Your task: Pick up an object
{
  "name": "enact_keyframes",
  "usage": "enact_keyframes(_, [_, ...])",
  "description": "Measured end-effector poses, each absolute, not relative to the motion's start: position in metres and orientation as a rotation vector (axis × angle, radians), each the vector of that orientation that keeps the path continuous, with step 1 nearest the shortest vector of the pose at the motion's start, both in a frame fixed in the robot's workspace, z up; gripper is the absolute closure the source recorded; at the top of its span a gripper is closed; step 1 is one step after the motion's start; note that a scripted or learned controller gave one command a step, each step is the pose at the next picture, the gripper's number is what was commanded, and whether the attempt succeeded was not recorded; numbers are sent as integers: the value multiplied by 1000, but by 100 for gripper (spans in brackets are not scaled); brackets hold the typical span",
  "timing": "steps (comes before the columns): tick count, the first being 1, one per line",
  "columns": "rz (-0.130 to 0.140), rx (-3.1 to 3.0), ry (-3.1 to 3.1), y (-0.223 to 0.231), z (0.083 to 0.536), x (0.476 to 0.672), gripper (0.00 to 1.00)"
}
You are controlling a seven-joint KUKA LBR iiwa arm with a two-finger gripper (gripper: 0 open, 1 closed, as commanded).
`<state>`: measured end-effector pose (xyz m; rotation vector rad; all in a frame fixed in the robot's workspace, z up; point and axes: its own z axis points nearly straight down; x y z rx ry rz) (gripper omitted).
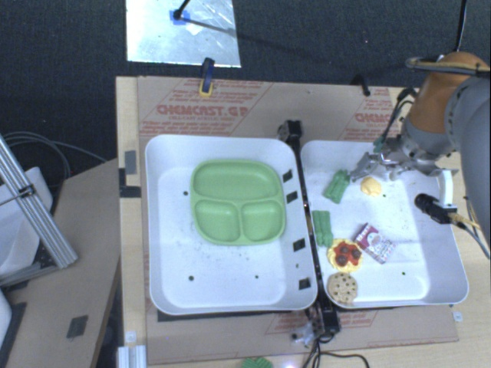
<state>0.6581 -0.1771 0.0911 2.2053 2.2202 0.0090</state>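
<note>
The pincer (pixel 362 171) hangs low in the right bin (pixel 437 286), near its far wall, its metal fingers spread narrowly and holding nothing. A green block (pixel 336 186) lies just to its left and a small yellow piece (pixel 371 186) just below it, both close by. This looks like the reach-in step; next it must settle over one piece and close.

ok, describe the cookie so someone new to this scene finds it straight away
Start at the right-hand white bin, the one the arm reaches into, not the one holding the green divided plate. Go to its near left corner by the divider: the cookie lies there, just below the small pizza. It is the round tan disc with dark chips; the pizza is yellow with red spots.
</note>
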Motion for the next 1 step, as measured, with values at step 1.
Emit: enact_keyframes(1, [-3,2225,2223,-172,84,585,0])
